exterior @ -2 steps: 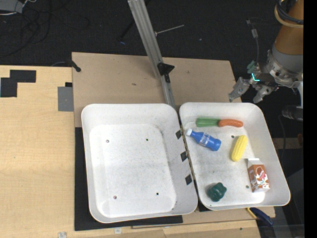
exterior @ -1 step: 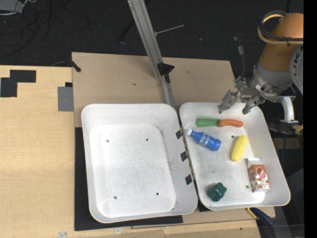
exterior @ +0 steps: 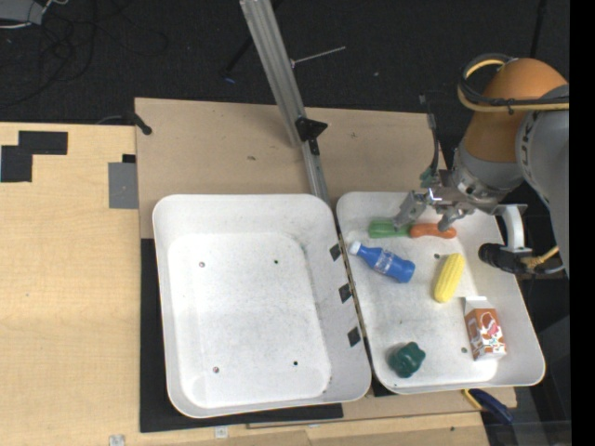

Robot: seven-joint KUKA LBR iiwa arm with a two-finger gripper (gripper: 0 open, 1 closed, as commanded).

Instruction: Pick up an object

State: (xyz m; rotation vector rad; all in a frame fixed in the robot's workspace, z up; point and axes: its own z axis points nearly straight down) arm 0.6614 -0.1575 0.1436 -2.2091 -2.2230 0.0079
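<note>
My gripper (exterior: pixel 429 208) hangs at the upper part of the right bin (exterior: pixel 521 365), right of centre in the frame, its two metal fingers spread apart and pointing down with nothing between them. My grey arm comes in from the upper right, the glossy orange band rounded above the wrist.

Just under the fingers lie two small pieces. A green one (exterior: pixel 382 229), smooth and oblong, has its long axis running left to right. An orange one (exterior: pixel 433 232), also elongated, lies on the same line to its right; my finger crosses part of it, so I cannot make out its full shape.

Below them a blue plastic bottle (exterior: pixel 386 263) with a white cap lies on its side, cap toward the upper left, its long axis slanting down to the right. A yellow corn cob (exterior: pixel 448 278), bumpy in texture, stands nearly vertical in the frame, tilted slightly. A small boxy carton (exterior: pixel 484 332), red-brown and white, sits lower right. A dark green lumpy object (exterior: pixel 406 359) rests near the bin's lower edge; its form is hard to read.

The left bin (exterior: pixel 177 221) is matte white, speckled, with rounded corners.
</note>
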